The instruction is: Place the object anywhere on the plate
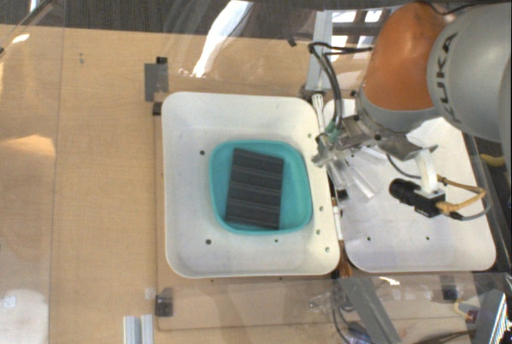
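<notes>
The dark ribbed block (255,189) lies flat on the teal plate (301,198) in the left bin (184,174), well apart from the pincer (340,149), whose grip state I cannot tell, over the right bin (448,242).

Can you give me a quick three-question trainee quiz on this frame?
1. True or false: the dark ribbed rectangular block lies on the teal square plate.
2. Which bin holds the plate: A) left white bin, B) right white bin?
3. Fill in: the arm's end effector hangs over the ___ between the bins.

Key: 1 true; 2 A; 3 seam.
</notes>
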Controlling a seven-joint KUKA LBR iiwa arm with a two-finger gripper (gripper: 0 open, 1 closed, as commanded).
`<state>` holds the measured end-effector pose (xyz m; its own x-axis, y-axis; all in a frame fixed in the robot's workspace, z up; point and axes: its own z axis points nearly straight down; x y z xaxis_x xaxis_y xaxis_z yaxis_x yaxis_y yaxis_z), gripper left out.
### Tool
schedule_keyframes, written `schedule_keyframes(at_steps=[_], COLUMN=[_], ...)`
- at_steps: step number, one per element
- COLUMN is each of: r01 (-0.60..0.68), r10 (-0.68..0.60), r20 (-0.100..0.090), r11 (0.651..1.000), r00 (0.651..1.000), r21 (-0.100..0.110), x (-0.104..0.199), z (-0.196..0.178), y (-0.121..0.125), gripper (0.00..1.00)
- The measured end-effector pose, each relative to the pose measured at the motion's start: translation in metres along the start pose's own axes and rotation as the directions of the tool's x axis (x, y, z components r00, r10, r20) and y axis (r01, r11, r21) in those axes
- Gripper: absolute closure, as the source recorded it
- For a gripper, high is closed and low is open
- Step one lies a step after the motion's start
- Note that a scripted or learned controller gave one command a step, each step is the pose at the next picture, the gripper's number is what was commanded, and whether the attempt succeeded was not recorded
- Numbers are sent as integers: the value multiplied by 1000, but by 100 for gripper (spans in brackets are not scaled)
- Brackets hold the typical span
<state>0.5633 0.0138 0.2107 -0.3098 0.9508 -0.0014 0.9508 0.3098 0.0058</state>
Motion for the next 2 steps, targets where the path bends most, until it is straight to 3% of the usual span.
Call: schedule_keyframes(at_steps=[1,2], r01=[155,154], r10=[-155,-154], r20=[-1,-1], r11=[988,988], r00=[988,988], r21=[-1,-1], x=[72,72], z=[26,25], y=[60,60], gripper=[100,0])
